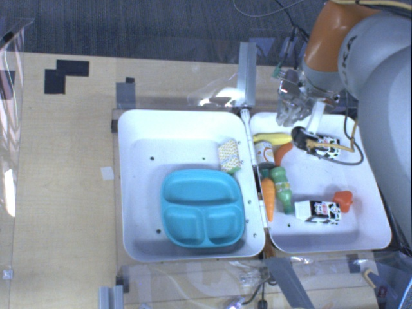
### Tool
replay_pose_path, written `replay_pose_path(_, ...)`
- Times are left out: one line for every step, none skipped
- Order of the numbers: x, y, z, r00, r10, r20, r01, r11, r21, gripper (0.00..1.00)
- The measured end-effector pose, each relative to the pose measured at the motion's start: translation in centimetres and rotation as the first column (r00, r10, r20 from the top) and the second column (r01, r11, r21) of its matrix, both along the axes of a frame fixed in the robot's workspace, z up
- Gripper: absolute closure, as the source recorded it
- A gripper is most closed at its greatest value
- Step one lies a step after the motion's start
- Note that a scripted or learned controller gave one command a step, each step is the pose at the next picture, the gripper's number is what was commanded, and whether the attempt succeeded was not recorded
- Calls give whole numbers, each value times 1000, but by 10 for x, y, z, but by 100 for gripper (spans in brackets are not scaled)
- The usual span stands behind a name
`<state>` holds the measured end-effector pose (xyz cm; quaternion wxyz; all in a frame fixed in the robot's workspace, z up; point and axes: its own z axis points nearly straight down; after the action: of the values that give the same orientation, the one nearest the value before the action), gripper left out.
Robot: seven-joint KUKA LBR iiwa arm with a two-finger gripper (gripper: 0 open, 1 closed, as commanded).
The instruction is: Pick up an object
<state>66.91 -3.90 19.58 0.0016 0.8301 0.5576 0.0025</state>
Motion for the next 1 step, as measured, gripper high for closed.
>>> replay_pose_path(1, -79, 47, 852, 524, 1, -524, 852, -6, 100)
